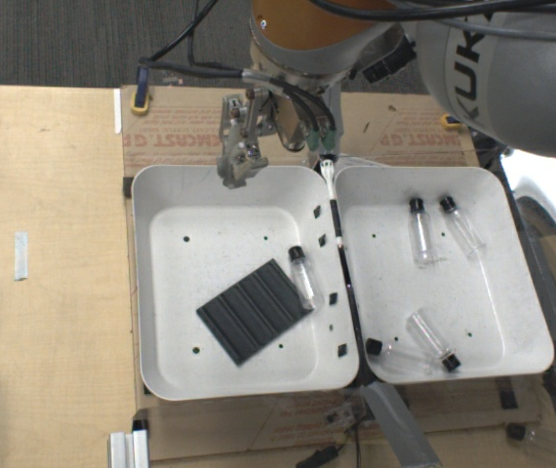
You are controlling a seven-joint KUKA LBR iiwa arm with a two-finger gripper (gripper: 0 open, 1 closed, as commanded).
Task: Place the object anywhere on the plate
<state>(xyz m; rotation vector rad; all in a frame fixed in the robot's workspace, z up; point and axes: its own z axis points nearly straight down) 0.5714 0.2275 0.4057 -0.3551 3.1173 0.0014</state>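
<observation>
Clear vial (301,276) with black cap is lying in the left bin (161,203), touching the dark ribbed plate (254,311) at its right edge. Gripper (240,160) is hanging over the bin's far rim, holding nothing; finger spread is unclear.

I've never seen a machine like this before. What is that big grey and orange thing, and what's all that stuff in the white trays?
That big thing is a robot arm, and the camera looks down on it from above the bench. At its tip is a gripper, a small metal hand with two fingers, hanging over the back edge of the left bin. I can't tell if its fingers are open or shut, and I see nothing in them. In the left bin lies a dark ridged plate with a little clear vial with a black cap resting at its edge. The right bin holds more vials: two near the back and two near the front.
</observation>
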